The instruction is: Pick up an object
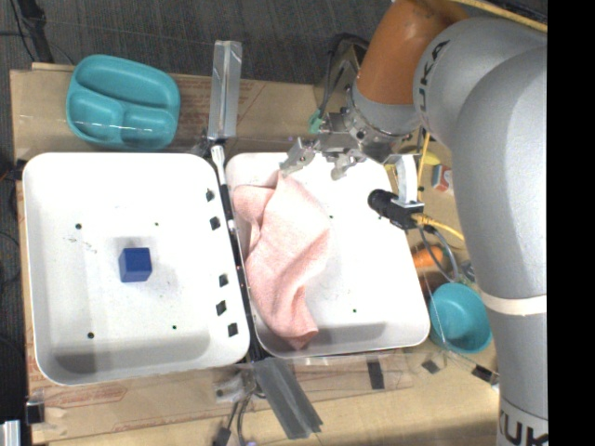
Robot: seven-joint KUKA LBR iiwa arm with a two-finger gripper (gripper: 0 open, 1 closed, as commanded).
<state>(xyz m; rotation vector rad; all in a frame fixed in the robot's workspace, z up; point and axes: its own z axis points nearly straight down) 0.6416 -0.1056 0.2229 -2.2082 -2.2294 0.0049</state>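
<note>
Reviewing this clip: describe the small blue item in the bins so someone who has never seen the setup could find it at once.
Start with the two white bins side by side and take the left bin, the one away from the arm. Near its middle sits a small blue cube, alone on the bin floor. The right bin holds a crumpled pink cloth, and the teal items outside the bins are larger and rounded.

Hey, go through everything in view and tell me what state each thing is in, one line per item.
pink cloth: crumpled, draped in the right bin, top corner raised toward the gripper.
blue cube: resting flat on the left bin floor, untouched.
gripper: over the right bin's far edge, at the cloth's top corner; grasp unclear.
left bin: holds the cube.
right bin: holds the cloth.
teal tray: lying on the bench beyond the left bin.
teal bowl: upright beside the right bin.
</note>
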